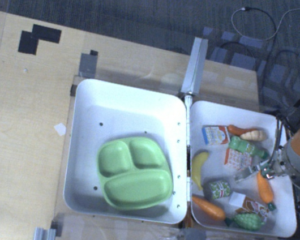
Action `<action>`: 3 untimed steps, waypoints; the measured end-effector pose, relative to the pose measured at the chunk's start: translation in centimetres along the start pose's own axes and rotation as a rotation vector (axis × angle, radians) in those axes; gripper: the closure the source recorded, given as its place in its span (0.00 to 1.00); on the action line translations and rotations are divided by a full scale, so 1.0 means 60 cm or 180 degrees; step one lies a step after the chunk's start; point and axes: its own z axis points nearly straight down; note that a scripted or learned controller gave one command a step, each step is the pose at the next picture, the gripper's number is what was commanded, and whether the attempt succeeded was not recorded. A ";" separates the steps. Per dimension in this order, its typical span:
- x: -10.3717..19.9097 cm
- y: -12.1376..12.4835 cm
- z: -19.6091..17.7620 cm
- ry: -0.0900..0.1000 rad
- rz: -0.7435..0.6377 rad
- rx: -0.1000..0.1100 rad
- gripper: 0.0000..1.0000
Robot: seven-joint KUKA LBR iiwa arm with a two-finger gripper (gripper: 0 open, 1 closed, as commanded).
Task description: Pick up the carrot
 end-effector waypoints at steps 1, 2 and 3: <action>-0.001 0.006 -0.017 -0.0004 0.0001 -0.0020 1.00; -0.001 0.006 -0.017 -0.0004 0.0001 -0.0020 0.00; -0.002 0.009 -0.031 -0.0007 0.0003 -0.0030 1.00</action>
